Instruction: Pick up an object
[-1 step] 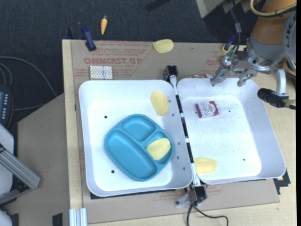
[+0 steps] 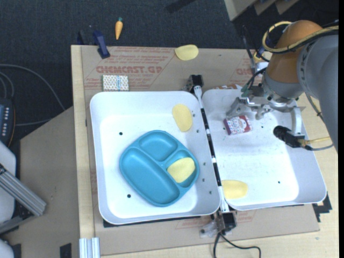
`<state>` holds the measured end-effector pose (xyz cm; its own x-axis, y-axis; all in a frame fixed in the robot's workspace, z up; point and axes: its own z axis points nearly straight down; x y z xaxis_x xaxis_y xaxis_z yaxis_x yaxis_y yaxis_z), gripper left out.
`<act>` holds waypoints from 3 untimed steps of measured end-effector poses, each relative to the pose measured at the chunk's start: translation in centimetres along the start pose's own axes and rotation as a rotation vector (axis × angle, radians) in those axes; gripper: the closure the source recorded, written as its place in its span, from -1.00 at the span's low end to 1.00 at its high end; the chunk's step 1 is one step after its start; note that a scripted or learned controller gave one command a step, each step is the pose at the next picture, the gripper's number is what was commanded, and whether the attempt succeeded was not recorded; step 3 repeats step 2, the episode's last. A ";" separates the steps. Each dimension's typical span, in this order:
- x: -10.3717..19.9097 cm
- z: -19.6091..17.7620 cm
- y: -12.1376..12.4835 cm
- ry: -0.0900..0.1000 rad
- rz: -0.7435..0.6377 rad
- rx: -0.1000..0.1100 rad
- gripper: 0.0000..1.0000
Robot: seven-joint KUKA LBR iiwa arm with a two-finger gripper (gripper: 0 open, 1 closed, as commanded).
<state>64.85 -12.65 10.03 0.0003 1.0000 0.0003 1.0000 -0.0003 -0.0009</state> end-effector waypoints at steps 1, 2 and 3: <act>2.7 1.6 -0.6 0.001 -0.002 0.002 -1.00; 2.7 0.5 -0.5 0.000 -0.001 -0.001 1.00; 2.7 0.5 -0.5 0.000 -0.001 -0.001 1.00</act>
